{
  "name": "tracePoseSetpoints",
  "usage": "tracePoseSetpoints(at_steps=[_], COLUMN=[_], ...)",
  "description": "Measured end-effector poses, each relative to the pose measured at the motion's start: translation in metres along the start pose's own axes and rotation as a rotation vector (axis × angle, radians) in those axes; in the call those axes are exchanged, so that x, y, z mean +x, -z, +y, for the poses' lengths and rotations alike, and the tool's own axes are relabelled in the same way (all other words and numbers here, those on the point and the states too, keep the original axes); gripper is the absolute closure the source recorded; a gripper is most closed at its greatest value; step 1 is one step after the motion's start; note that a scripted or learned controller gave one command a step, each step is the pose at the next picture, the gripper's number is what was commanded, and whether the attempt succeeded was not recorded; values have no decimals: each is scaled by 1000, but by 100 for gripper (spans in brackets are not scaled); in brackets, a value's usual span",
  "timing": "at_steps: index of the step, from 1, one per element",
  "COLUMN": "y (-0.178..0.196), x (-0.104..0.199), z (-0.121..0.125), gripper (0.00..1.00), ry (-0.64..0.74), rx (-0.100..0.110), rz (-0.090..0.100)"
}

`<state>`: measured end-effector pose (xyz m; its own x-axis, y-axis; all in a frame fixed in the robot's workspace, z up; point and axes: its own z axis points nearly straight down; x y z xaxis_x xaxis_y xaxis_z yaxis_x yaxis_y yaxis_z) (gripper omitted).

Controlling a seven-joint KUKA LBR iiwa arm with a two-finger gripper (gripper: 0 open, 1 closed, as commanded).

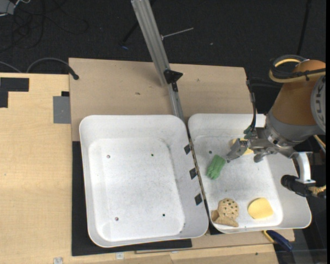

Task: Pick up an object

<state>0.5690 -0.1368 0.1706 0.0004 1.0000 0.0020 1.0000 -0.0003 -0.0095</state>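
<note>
Fingers (235,149) are too blurred for us to tell whether they stand apart or together; we see the gripper (237,150) low in the right bin (297,216), just right of a green block (215,167). Nearer in that bin lie a tan cookie (226,212) and a yellow disc (260,208). We see the left bin (99,131) alongside.

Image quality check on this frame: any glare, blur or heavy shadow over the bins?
Camera view: even lighting, no blown-out glare on the left bin or right bin; green object and yellow object read clearly, slightly soft; the pincer is small and indistinct; floor beyond the bench is dark.
</note>
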Motion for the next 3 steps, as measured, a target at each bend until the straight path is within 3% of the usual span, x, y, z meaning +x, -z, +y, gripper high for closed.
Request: tracePoseSetpoints(at_steps=[1,2,3], y=[-61,-75,-64], x=[9,9,7], z=[1,3,3], gripper=[0,0,100], ry=[-2,-3,-10], rx=[0,-12,-13], rz=[1,0,0])
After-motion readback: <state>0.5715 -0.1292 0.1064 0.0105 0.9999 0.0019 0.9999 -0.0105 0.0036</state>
